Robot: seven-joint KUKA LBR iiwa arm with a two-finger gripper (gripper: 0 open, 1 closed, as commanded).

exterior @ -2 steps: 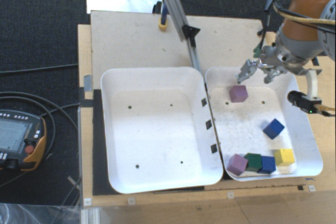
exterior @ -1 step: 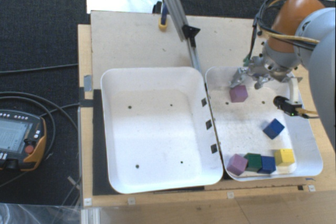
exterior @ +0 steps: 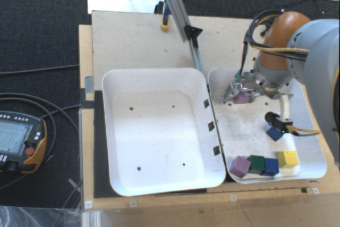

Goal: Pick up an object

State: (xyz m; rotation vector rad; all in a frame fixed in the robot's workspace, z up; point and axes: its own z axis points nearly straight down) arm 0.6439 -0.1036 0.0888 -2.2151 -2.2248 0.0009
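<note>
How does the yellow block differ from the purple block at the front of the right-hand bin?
The yellow block is bright yellow; the purple block is dull purple. The yellow block ends the row on the arm's side, while the purple block ends it beside the left bin. The yellow block sits squarer to the view; the purple block looks turned. Both are small cubes in the right bin.

Small purple block (exterior: pixel 243 97) near right bin's far wall

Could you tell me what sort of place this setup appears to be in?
Probably a robotics lab: a grey arm works over two white bins on a bench, and a teach pendant lies on dark carpet.
</note>
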